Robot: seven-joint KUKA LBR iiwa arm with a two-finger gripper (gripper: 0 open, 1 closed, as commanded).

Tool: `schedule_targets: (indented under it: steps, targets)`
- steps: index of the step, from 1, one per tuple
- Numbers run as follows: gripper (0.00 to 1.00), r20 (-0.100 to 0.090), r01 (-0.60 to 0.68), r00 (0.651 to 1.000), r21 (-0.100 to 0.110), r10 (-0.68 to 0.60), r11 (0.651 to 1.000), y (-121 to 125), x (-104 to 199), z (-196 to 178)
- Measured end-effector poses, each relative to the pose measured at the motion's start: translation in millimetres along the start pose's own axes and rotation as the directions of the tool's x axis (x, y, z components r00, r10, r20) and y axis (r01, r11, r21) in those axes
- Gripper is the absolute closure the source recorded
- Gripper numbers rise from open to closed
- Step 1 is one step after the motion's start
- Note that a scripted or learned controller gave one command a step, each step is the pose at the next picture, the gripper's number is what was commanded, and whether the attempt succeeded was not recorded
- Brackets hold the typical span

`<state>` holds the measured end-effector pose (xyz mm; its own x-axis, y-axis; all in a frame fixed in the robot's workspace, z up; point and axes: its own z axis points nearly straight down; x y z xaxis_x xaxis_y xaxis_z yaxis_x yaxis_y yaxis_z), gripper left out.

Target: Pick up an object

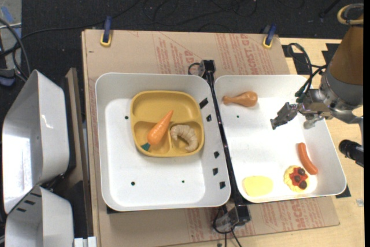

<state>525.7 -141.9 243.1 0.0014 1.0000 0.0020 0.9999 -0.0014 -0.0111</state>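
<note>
**A:** Gripper [284, 115] first: we see it dark over the right bin [277, 81], out ahead of the grey wrist. Nothing sits in it, as far as we can see. How it is set, we cannot tell; from this slant it reads as one dark shape.

**B:** Agreed. What lies nearest it?

**A:** We count the drumstick [241, 99] up and to its left, near but apart. The sausage [307, 158] lies below the wrist, with the little pizza [298, 178] just beside the sausage's lower end and the yellow disc [257, 185] further left along the front wall. In the left bin [110, 142] the tray [167, 98] holds a carrot [160, 128] and a shrimp [185, 136] in separate compartments.

**B:** So any of those would serve. Where do we think it fails?

**A:** We judge the flat pieces risky: the disc and pizza offer little to close on, so the gripper may come up bare. The drumstick is round and could roll or skid sideways if we come down off centre. The sausage lies close to the pizza, so a try there may nudge both.
</note>
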Motion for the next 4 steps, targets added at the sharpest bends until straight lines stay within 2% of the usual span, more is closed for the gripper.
schedule_targets:
  steps: [1, 4]
  targets:
    - [0.0, 0.002, 0.003, 1.0, -0.01, -0.003, 1.0, 2.2, 0.3, -5.3]
    - [0.0, 0.001, 0.0, 1.0, -0.007, 0.0, 1.0, 12.8, -10.8, 153.9]
